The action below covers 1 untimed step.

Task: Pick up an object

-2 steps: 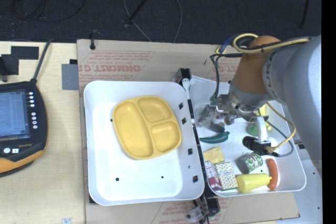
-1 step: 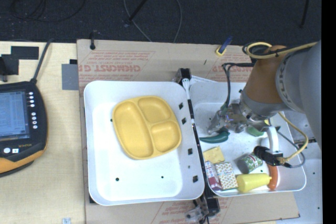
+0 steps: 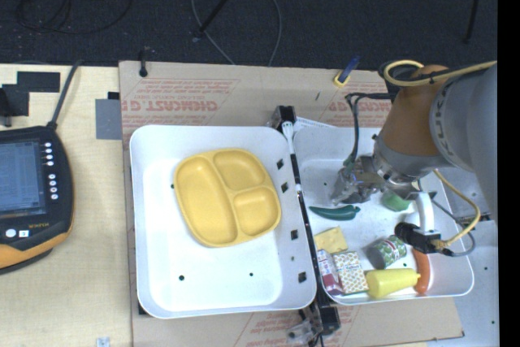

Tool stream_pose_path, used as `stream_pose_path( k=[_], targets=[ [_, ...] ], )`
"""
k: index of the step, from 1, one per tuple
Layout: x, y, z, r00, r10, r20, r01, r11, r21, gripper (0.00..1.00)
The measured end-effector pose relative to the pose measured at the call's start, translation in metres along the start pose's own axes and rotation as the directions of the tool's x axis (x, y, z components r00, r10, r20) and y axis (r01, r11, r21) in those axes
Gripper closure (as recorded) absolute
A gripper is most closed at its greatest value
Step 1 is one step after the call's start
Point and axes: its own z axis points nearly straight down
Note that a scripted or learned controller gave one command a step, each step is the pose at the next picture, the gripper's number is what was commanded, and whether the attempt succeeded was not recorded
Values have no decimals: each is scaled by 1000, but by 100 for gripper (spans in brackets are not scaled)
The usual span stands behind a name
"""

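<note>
My gripper is down inside the right bin, near its left half. Just below it lies a dark green chilli pepper, very close to the gripper tip; contact cannot be made out. A pale green item lies to the gripper's right, partly under the wrist. Along the bin's front lie a yellow wedge, a patterned small box, a green-labelled can, a yellow bottle-like item and an orange carrot-like piece.
The left bin holds a yellow divided plate. A tablet with an orange rim rests on the bench at far left. The grey arm and its orange band cover the right bin's back right. Cables trail around the wrist.
</note>
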Motion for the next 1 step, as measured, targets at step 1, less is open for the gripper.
stream_pose_path(
  k=[1],
  targets=[
    [71, -8, -95, 1000, -10, -1, 10, 1000, -9, 100]
  ],
)
